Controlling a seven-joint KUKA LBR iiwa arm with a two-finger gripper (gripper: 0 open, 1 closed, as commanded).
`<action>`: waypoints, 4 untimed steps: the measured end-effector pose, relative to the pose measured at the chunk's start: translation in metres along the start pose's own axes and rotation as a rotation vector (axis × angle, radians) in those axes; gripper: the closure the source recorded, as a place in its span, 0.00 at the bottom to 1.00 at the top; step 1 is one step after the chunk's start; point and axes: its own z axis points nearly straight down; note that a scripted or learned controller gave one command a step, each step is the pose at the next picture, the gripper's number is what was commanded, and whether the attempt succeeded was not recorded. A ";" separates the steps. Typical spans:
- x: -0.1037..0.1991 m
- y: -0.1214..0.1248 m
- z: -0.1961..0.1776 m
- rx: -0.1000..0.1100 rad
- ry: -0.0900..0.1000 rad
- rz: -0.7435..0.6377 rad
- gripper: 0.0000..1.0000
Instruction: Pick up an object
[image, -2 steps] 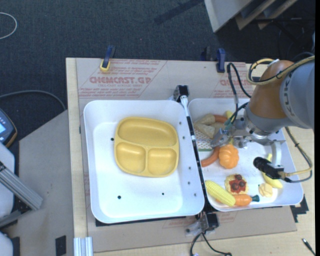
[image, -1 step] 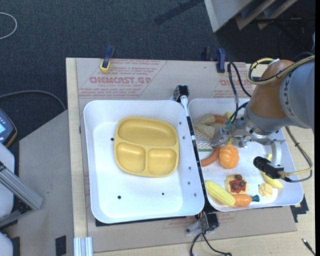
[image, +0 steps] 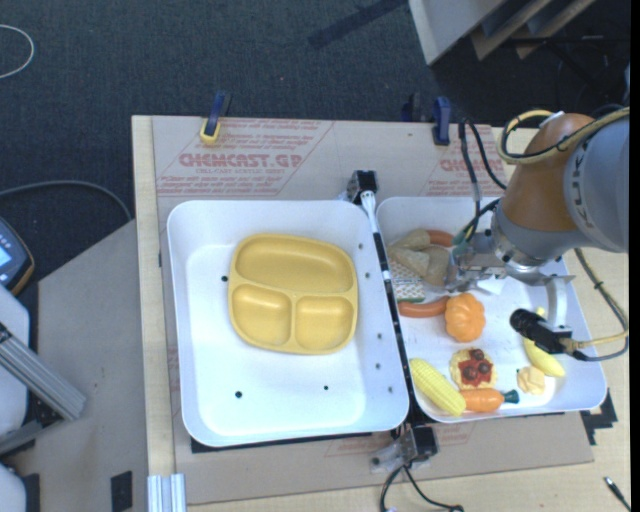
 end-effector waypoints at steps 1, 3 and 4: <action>-0.009 0.005 -0.053 -0.005 -0.003 -0.001 1.00; -0.014 0.012 -0.131 -0.006 -0.003 -0.003 1.00; 0.023 -0.009 -0.125 0.002 0.000 -0.003 1.00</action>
